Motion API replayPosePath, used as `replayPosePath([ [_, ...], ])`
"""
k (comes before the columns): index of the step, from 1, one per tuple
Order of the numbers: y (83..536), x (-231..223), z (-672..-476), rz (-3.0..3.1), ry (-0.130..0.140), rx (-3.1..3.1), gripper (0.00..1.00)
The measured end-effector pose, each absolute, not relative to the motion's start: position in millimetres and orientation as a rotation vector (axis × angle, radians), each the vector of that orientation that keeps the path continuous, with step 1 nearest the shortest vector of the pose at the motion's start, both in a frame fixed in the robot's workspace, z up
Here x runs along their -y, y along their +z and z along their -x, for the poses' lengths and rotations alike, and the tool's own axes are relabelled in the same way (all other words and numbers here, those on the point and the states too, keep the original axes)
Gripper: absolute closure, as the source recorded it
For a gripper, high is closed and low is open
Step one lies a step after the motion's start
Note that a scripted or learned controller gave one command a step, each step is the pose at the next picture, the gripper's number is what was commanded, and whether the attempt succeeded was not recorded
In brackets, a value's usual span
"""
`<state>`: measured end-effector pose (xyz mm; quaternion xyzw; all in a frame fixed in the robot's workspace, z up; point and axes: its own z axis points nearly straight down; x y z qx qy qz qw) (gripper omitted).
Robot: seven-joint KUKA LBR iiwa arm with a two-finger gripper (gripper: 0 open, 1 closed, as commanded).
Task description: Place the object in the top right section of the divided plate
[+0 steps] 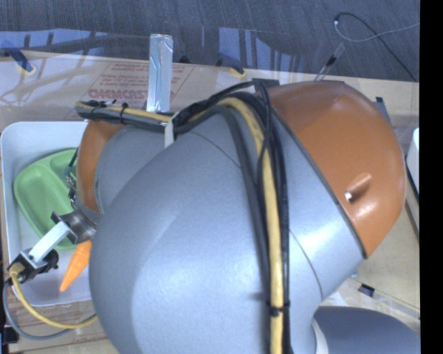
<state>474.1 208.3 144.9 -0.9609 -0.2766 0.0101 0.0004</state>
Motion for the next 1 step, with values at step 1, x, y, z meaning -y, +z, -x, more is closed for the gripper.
replayPosePath([
  [1,93.7,-217.7,-477.9,3.122,0.0,0.324,1.0],
])
